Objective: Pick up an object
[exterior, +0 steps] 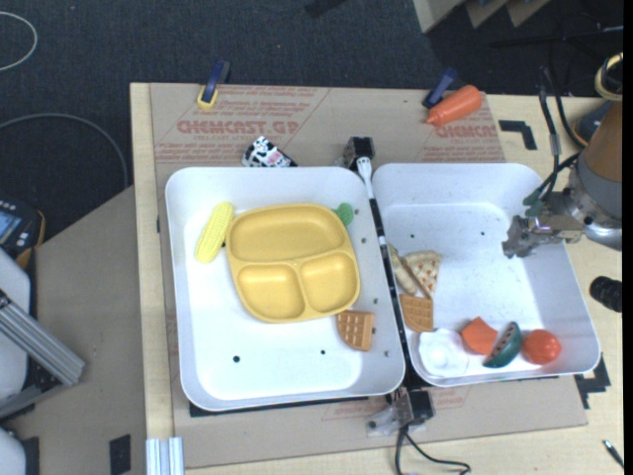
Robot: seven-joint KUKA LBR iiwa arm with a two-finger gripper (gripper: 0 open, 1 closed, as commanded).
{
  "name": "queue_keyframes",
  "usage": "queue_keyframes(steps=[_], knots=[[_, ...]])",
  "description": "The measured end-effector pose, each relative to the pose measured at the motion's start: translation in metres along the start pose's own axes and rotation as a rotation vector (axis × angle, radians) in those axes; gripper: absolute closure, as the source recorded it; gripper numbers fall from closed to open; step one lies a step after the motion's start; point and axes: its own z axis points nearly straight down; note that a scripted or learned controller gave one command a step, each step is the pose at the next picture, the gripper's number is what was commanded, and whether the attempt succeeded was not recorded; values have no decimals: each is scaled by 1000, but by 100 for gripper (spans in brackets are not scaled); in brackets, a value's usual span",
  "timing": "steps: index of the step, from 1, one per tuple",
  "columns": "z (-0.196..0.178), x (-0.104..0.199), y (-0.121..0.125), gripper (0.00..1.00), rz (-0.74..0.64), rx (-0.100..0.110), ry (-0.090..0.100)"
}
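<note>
The surface (pixel 148 265) carried two white bins. The left bin (pixel 198 364) held a yellow tray (pixel 292 260), a corn cob (pixel 214 232) and a waffle (pixel 356 330). The right bin (pixel 465 206) held food toys along its lower edge, among them a tomato (pixel 541 345). The jaws hung over the right bin's right side, touching nothing visible; whether released or clenched could not be told.

On my bench board (pixel 297 117), red print behind the left bin (pixel 198 295) reads roughly "CHEMCAST GP"; the same print recurs behind the right bin (pixel 584 295), too faint to read.
</note>
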Motion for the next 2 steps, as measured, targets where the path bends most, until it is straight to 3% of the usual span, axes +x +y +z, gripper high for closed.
queue_keyframes(steps=[1, 2], knots=[[-13, 49, 13, 100, 0, -6, -3], [-2, 104, 28, 100, -1, -3, -2]])
